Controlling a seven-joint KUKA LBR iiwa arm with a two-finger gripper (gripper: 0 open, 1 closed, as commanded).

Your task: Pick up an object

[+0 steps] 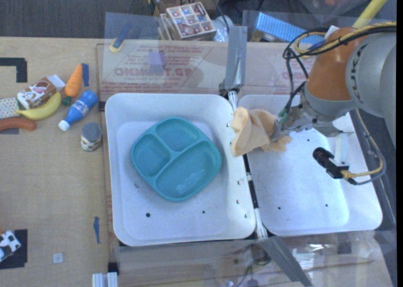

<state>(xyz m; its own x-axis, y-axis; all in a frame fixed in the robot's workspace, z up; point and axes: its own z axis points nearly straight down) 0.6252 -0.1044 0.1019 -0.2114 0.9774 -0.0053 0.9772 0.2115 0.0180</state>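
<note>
A crumpled tan cloth [252,131] lies across the divider between the two white bins, mostly in the right bin [302,207]. My gripper [279,131] comes down from the grey arm with the orange band [329,73] onto the cloth's right edge. Its fingers are pinched into the fabric, which bunches up around them. A teal divided plate [176,158] rests flat in the left bin [126,210], well apart from the gripper.
A black connector on a yellow cable [327,160] hangs over the right bin. On the bench at left lie a banana [39,111], a carrot [75,80], a blue bottle [79,109] and a small can [91,136]. Boxes stand behind the bins.
</note>
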